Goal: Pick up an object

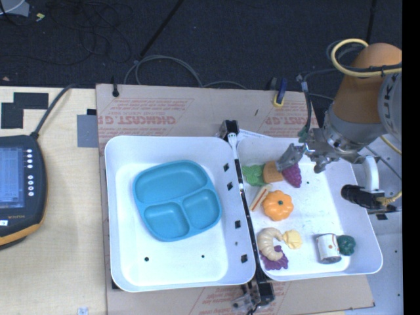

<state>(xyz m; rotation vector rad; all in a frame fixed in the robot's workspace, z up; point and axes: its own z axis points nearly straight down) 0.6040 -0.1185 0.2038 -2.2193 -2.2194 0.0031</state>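
Note:
My gripper (pixel 303 161) hovers over the back of the right bin (pixel 357 223), with its fingers spread open. A purple grape bunch (pixel 293 175) lies just under the left finger (pixel 287 157), not between the two. Next to it sit a brown-orange piece (pixel 272 172) and a green leafy piece (pixel 252 174). An orange pumpkin (pixel 278 205) lies in the bin's middle, with a thin orange stick (pixel 258 196) on its left. Near the front are a pale croissant (pixel 268 240), a second purple bunch (pixel 277 260), a yellow piece (pixel 293 239), a silver can (pixel 326 248) and a green piece (pixel 346 244).
The left bin (pixel 125 241) holds a blue divided plate (pixel 177 199). A black fixture (pixel 361 195) juts over the right bin's right rim. A teach pendant (pixel 16 182) lies on the bench at far left. Cables run behind the bins.

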